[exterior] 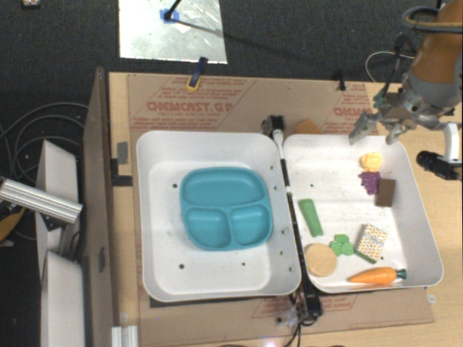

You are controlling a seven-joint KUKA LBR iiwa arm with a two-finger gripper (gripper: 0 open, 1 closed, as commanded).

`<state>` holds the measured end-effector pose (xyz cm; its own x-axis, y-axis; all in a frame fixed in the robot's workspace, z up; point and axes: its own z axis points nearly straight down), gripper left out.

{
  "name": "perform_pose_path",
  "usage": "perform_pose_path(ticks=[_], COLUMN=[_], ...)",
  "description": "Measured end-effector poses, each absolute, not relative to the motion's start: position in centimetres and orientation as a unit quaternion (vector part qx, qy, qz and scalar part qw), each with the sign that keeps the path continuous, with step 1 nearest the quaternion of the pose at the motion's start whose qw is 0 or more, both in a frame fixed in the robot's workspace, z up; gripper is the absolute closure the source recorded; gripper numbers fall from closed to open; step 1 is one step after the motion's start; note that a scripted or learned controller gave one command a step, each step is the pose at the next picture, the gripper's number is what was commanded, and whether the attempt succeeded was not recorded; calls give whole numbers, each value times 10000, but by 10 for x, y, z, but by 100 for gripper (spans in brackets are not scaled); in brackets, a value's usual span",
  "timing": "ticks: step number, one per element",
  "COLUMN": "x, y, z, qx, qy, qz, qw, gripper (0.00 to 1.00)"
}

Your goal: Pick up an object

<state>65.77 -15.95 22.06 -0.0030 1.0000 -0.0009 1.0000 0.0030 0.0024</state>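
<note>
Pincer (pixel 377 129): hanging spread and gripping nothing above right bin's (pixel 427 215) far edge. Lemon (pixel 371 160), grapes (pixel 370 182), carrot (pixel 374 275) lying inside. Left bin (pixel 155 194) holding blue tray (pixel 225 207).

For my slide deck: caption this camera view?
Gripper, fingers spread, poised over right bin of toy food; blue tray in left bin.

Grey arm (pixel 427 96), orange band, grey end effector (pixel 377 129)
</note>
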Motion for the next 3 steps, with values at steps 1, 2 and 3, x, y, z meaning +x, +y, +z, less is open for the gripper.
perform_pose_path(ticks=[1, 2, 3], x=[624, 662, 637], y=[-209, -205, -206], z=[158, 85, 99], qx=[7075, 7048, 7064], qy=[7067, 7094, 7078], qz=[-7, 17, -3], qw=[0, 41, 3], gripper=[0, 0, 0])
